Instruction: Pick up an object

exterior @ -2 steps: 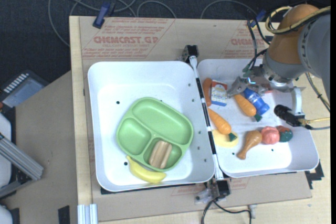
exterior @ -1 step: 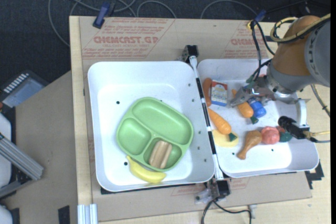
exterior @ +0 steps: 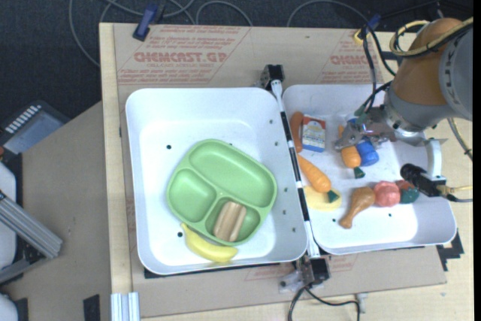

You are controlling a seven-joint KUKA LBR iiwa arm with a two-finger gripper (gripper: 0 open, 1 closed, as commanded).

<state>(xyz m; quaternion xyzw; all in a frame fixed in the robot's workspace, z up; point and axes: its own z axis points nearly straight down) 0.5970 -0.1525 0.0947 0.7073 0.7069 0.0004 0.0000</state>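
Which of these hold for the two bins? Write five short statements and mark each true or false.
1. The green plate lies in the left bin. True.
2. The banana lies inside a compartment of the green plate. False: it lies on the bin floor at the plate's near edge.
3. The bread roll sits in one of the plate's compartments. True.
4. The carrot is in the left bin. False: it is in the right bin, near the divide.
5. The gripper is over the right bin, by the blue and orange toys. True.
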